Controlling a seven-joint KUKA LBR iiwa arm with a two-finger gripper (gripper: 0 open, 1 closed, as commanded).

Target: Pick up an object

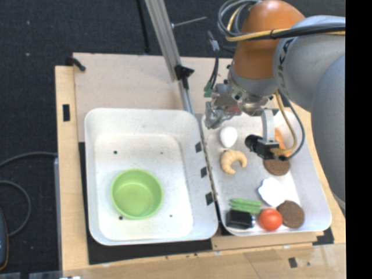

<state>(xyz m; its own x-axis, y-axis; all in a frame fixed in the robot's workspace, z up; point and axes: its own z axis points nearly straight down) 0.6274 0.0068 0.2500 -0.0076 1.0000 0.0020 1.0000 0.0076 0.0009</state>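
Camera view from above, at a slant: a tan bench (pixel 128 80) carries two shallow white bins side by side. On the left, the left bin (pixel 96 127) holds one thing, a lime-green bowl (pixel 136 193), upright, in the near half of its floor. A silver metal rail (pixel 165 36) slants down from the top of the picture to the far edge where the two bins meet. Just right of that, my fingers (pixel 212 118) hang over the far left corner of the right bin (pixel 249 182); I cannot tell whether they are spread or pressed together, and I see nothing between them. Every loose thing I could pick up, apart from the bowl, lies in this right bin. A white egg (pixel 228 136) sits just beside my fingers, on their near side, and a tan croissant (pixel 233 160) lies just nearer than the egg. Along the near wall lie a green pod (pixel 245 204) and, touching it, a black block (pixel 239 218). To their right sit a red tomato (pixel 269 219), a white lump (pixel 272 190) above it, and a flat brown disc (pixel 276 166) farther back. A second brown disc (pixel 292 214) rests beside the tomato in the near right corner. My grey arm (pixel 317 63), with its orange band (pixel 264 34), reaches in from the right.
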